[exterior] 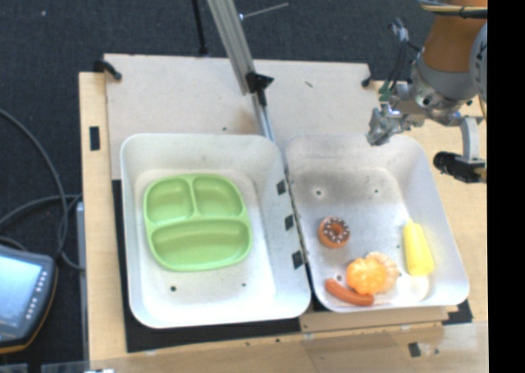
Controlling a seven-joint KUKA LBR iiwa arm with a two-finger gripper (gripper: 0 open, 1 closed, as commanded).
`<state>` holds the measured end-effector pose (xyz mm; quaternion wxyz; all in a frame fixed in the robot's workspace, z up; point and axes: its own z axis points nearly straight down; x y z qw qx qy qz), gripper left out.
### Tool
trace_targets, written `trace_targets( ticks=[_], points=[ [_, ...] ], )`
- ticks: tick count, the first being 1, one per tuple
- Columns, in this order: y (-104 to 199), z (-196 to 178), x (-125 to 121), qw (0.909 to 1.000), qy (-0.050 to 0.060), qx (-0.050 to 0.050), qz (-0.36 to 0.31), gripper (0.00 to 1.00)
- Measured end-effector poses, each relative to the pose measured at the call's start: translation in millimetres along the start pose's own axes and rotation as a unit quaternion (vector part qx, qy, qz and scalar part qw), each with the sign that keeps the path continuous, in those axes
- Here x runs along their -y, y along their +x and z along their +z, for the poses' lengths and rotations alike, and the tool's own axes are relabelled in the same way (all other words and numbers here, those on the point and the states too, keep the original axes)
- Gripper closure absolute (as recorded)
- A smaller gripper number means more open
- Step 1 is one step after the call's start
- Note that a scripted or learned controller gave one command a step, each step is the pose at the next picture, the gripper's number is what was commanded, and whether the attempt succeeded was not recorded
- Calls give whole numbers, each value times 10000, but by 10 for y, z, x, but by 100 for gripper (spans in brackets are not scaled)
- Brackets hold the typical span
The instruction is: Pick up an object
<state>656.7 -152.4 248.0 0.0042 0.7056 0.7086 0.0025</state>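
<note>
An object to pick is not fixed by the task, so any of the four toys in the right bin [426,168] will serve. Going left to right: the green divided plate [197,221] lies in the left bin [135,162], far to the left of the fingers and below them in the view. Then, in the right bin, come the sausage [348,293], the small donut [334,232], the orange fruit [372,273] and the yellow corn [417,248], all grouped toward the near corner, well apart from the fingers.

The fingers [383,127] hang over the bin's far rim; whether they are released or clenched I cannot tell (they are too small and dark here), and nothing shows between them.

The corn looks the best target. Its long axis runs roughly away from the camera, slightly tilted, with free floor on its left. I would bring the fingers down across the short width, clear of the bin wall.
</note>
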Motion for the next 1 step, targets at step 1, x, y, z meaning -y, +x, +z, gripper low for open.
trace_targets(
  ticks=[1],
  points=[
    [-13,38,24,10000,39,3,5,0]
  ],
)
